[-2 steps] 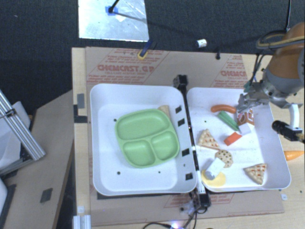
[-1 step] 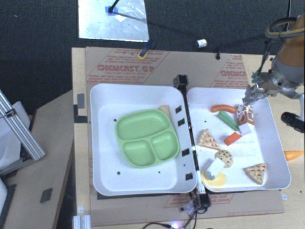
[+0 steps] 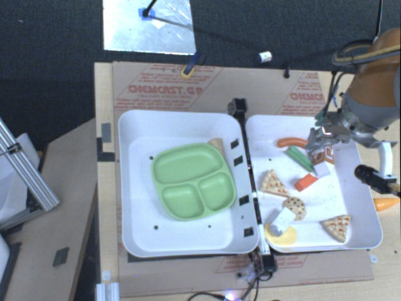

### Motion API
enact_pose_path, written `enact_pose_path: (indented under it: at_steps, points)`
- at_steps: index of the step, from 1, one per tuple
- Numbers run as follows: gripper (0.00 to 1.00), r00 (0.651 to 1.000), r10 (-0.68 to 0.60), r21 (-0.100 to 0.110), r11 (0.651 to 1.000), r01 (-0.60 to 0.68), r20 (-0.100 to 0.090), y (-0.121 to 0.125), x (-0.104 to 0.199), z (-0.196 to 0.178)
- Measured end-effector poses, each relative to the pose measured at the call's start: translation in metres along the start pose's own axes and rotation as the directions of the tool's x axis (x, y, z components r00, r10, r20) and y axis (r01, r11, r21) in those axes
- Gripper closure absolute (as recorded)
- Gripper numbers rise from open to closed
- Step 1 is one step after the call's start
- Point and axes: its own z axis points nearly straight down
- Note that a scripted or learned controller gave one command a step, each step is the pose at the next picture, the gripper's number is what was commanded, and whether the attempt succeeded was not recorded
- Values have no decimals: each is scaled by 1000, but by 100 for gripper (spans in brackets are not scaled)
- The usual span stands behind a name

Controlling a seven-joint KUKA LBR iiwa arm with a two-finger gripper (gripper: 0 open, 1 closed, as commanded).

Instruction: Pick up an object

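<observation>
Claw [image 3: 321, 144] sat low over the upper part of the right bin [image 3: 366, 231], reached in from the right on the grey arm with the orange band [image 3: 376, 74]. Couldn't tell whether it was spread or pressed together, too much clutter and blur at the tip. Nothing visibly pinched. Nearest candidates: a green pod-shaped piece [image 3: 301, 158] lay just beside and below-left of the claw, long axis running diagonally from upper left to lower right; an orange-red sausage shape [image 3: 292, 142] lay just left of the claw, long axis roughly horizontal; a small red-orange block [image 3: 306, 182] sat a little lower. My read: the green piece was the closest target, and a grip across its narrow width would have suited that diagonal. Farther off toward the near edge: a pizza slice [image 3: 274, 184], a cookie [image 3: 294, 207], a white card-like piece [image 3: 282, 218] lying on a yellow round [image 3: 282, 236], and a second pizza slice [image 3: 336, 226] in the near right corner. All looked like smooth moulded toy food, small, probably light and prone to slipping. Left bin [image 3: 135, 168] held a green three-compartment tray [image 3: 191, 180], matte plastic, rounded corners, well apart from the claw. Both bins sat on a cardboard sheet [image 3: 163, 86] on the worktop.
</observation>
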Motion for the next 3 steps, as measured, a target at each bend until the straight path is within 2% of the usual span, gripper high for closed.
enact_pose_path:
  at_steps: [1, 2, 3]
  points:
    - [100, 1000, -1, -1, 1000, 1, 0, -20, 41, 0]
    - [100, 1000, -1, -1, 1000, 1, -1, -52, 82, -14]
    - [100, 1000, -1, 1, 1000, 1, -1, -84, 126, -3]
